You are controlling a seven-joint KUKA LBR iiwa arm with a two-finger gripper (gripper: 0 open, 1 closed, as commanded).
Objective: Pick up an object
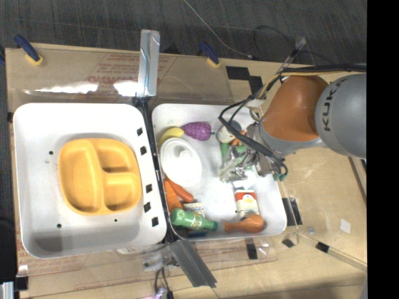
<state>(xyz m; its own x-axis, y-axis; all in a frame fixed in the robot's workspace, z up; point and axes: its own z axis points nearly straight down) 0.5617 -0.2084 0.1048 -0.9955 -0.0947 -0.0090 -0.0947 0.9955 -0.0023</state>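
Note:
My gripper (pixel 235 166) is low in the right bin (pixel 274 195), near its right-hand middle, under the grey and orange wrist (pixel 293 114). Around it lie several toy foods. A green piece (pixel 224 149) sits just to the gripper's upper left, partly hidden by cables. A red and white can (pixel 246 202) lies just below it, and an orange drumstick (pixel 245 225) lies lower still. A white bowl (pixel 181 159) stands to its left. Purple grapes (pixel 197 130) and a yellow piece (pixel 171 133) lie at the bin's top.
A carrot (pixel 176 192) and a green bottle (pixel 192 220) lie at the right bin's lower left. The left bin (pixel 31 167) holds a yellow divided plate (pixel 100 173). A metal post (pixel 149 61) rises above the bins' shared wall.

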